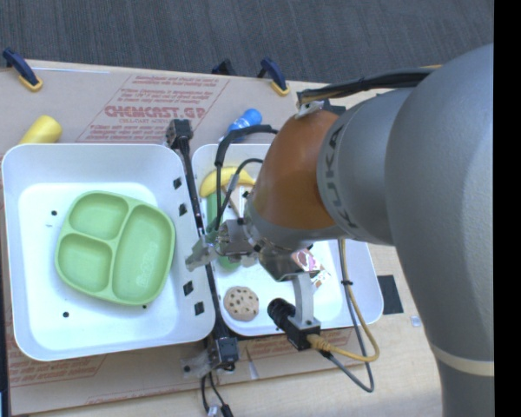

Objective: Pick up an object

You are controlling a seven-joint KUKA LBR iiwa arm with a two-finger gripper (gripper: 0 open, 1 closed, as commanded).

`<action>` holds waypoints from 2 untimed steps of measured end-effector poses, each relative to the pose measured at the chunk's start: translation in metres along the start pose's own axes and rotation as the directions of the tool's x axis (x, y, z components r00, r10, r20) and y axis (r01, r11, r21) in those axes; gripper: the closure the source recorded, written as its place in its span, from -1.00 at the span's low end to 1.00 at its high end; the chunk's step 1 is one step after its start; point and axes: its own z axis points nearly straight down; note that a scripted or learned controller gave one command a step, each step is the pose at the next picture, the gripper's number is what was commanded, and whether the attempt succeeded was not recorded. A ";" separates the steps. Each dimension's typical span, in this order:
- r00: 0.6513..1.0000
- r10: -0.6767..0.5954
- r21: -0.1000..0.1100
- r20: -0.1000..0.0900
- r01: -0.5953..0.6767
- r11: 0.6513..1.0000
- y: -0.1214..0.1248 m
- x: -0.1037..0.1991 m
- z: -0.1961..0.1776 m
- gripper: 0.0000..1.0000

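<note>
My gripper (219,245) hangs low over the left side of the right bin (365,307), close to the wall between the two bins. The grey arm with its orange band (300,176) covers most of that bin. A round speckled cookie (240,302) lies just below the gripper, near the bin's front left corner. A yellow banana-like piece (219,181) and a green item (213,211) show just behind the gripper, partly hidden by the arm. A small pink and white item (311,263) peeks out beside the wrist.
The left bin (22,233) holds a light green divided plate (115,247). A yellow object (42,130) and a blue object (246,118) sit on the cardboard behind the bins. Cables and black clips run along the divider (191,207) and the front edge.
</note>
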 end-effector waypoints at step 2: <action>1.000 0.000 0.000 0.000 0.000 1.000 0.000 0.000 0.000 -1.00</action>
